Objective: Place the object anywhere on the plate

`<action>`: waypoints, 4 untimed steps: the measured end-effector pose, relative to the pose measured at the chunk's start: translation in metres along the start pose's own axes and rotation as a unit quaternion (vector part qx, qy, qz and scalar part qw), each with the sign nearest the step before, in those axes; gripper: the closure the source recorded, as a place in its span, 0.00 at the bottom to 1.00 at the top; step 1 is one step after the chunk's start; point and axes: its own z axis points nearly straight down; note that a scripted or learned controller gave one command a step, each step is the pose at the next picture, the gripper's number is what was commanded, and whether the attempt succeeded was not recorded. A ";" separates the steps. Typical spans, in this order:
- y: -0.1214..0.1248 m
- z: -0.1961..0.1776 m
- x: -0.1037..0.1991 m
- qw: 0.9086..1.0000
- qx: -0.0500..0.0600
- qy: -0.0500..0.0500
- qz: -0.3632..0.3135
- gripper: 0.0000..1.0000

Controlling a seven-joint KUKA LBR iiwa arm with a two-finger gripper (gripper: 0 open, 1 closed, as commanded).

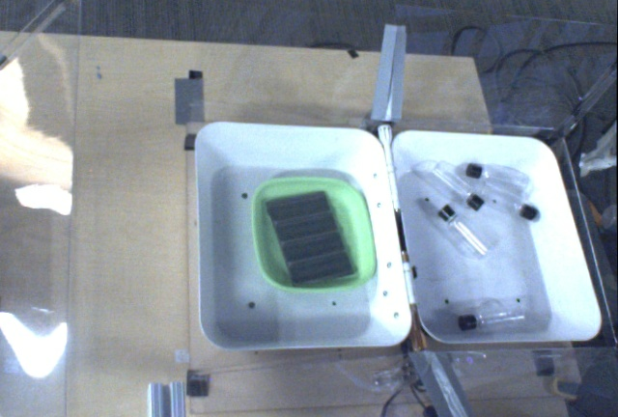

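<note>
A green square plate [264, 230] with rounded corners lies in the middle of the left white bin [209, 241]. On the plate rests a dark grey ridged rectangular block [309, 237], turned slightly off square and covering most of the plate's floor. Several clear vials with black caps lie in the right white bin [572, 282]: one near the back left [446, 180], one at the back right [502, 180], one in the middle [463, 228] and one near the front wall [492, 317].
A grey metal post [389, 77] stands behind the seam between the bins. Small black brackets [191, 101] sit on the wooden bench to the left. Cables trail at the back right.
</note>
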 end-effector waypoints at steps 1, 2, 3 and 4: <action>-0.001 0.013 0.001 0.999 0.002 0.000 0.048 0.00; -0.001 -0.007 0.001 0.995 0.001 -0.001 0.102 0.00; 0.001 -0.044 -0.001 0.986 -0.001 -0.001 0.164 0.00; 0.001 -0.044 -0.002 0.975 0.000 0.000 0.224 0.00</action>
